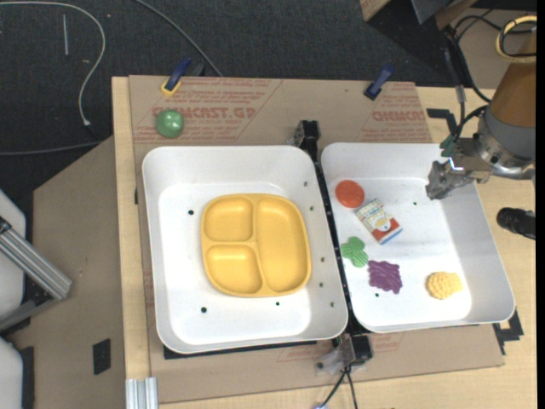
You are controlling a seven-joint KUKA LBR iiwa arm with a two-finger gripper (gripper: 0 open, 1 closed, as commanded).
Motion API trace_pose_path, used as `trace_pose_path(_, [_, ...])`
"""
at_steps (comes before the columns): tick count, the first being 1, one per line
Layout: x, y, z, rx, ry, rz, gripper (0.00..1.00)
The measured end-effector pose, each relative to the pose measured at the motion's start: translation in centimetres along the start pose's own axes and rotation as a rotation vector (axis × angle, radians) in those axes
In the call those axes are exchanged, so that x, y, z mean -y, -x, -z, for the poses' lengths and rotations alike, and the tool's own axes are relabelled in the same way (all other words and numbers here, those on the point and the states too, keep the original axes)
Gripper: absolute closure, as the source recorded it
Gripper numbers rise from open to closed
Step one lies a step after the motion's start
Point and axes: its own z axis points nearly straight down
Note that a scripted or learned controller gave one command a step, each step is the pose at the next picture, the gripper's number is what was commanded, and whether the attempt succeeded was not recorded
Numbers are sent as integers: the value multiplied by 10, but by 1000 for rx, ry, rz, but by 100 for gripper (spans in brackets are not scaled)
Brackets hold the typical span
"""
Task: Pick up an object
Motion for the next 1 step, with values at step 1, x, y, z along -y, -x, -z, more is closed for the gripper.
trace_pose_path(1, [9,-55,-9,-1,-1,2,100])
